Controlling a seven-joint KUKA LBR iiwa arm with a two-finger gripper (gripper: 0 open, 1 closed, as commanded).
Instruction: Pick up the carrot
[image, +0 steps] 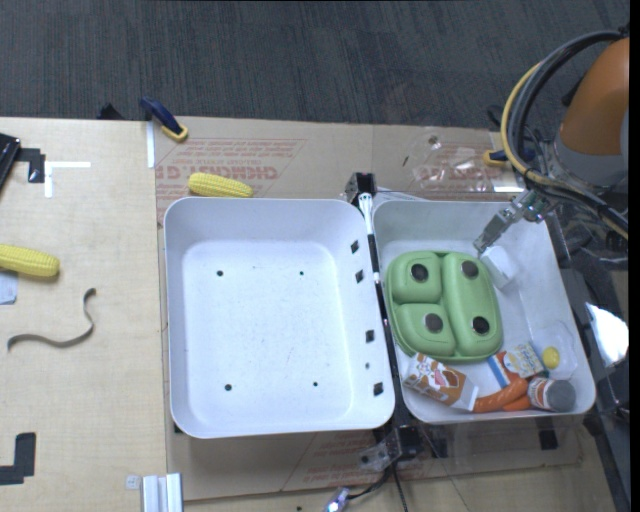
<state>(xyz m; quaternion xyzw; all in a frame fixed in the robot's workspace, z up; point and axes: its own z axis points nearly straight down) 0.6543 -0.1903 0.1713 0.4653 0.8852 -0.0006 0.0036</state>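
Well to the left of the gripper (497, 236) we see the left bin (180, 300), its white floor showing only small dark holes. The right bin (568, 290) sits under the gripper, which hovers over its far right part. Just below-left of the gripper lies a green four-lobed tray (444, 305). Further toward the near edge we find a printed carton (437, 380), then the carrot (503, 397), lying flat well apart from the gripper, and a small jar (555, 393). We cannot tell how the gripper is set.

Carrot (503, 398) wedged in right bin's (566, 300) near corner: bottle (552, 392) touching right, carton (437, 381) left, green tray (445, 305) just behind. Open from above.
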